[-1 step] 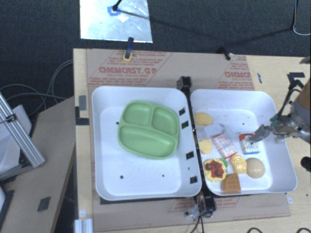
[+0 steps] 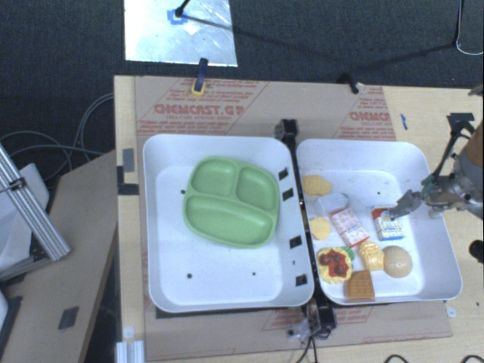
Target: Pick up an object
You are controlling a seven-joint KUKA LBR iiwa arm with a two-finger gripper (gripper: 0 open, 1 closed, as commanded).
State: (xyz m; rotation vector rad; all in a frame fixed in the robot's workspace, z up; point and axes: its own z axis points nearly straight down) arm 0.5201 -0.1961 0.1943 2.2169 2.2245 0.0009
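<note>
we are hovering our grey two-finger gripper (image 2: 402,206), grip state unclear, just above the small red, white and blue packet (image 2: 388,224); crowded neighbours risk causing a missed pinch.

Small toy foods lie in the right bin (image 2: 423,157): a yellow chip (image 2: 317,184), red-white packet (image 2: 348,225), blue-red carton (image 2: 389,224), pizza (image 2: 334,263), waffle (image 2: 360,285), bun (image 2: 397,262).
</note>
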